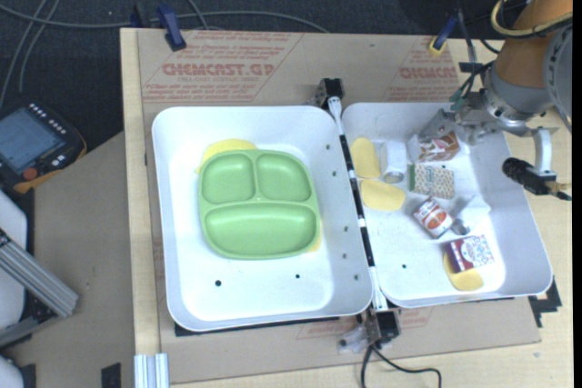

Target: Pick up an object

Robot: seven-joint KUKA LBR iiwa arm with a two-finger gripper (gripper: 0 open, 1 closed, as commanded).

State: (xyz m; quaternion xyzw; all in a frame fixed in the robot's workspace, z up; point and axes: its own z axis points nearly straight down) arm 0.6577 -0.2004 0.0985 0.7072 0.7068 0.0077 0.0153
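Note:
The right bin (509, 223) holds several small items. Two yellow pieces (365, 157) (385, 196) lie near its left wall, with a small silver can (395, 161) beside them. A red and white packet (437, 147) sits at the back, in front of it a checked green and white packet (434, 182), then a red can (433, 217) on its side. A red and white pack (469, 253) lies on a yellow piece at the front right. My gripper (459, 118) hangs over the bin's back edge, just above the red and white packet, and nothing shows in it.
The left bin (173, 195) holds a green divided plate (259, 203) lying on something yellow. A black divider clip (331, 92) sits between the bins at the back. The arm's orange band (536, 23) and a black part (527, 174) overhang the right bin's right side.

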